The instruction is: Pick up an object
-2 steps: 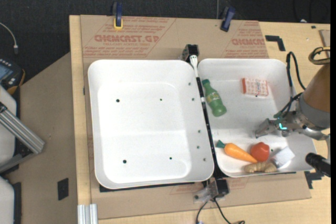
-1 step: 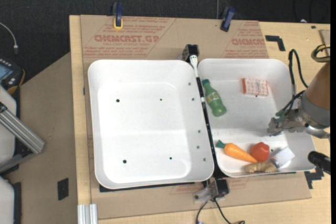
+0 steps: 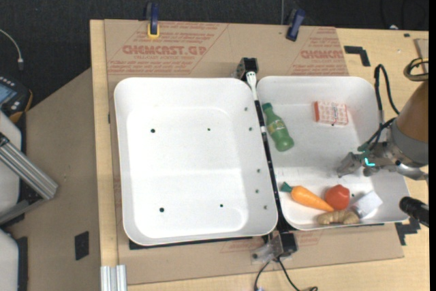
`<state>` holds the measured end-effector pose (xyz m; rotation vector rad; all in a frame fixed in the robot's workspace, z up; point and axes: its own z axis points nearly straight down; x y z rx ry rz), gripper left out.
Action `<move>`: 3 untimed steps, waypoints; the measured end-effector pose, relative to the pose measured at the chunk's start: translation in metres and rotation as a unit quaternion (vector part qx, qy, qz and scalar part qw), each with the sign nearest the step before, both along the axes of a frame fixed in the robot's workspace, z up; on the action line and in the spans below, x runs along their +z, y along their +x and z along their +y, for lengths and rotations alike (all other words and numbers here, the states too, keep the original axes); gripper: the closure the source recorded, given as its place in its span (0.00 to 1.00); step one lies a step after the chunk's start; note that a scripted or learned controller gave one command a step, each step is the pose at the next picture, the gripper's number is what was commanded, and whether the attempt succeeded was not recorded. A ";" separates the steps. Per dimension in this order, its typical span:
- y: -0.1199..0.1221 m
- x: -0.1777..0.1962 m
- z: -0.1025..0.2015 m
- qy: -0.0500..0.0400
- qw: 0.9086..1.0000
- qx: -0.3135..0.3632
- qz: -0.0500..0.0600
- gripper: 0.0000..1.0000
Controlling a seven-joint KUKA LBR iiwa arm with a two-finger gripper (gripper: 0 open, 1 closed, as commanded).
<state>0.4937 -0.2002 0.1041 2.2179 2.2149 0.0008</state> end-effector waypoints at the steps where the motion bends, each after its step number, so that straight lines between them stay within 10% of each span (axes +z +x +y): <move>1: -0.016 -0.021 0.015 0.004 1.000 0.000 0.005 0.00; 2: -0.015 -0.020 0.004 0.002 1.000 0.000 0.002 0.00; 3: -0.014 -0.009 0.004 0.001 1.000 0.000 0.001 1.00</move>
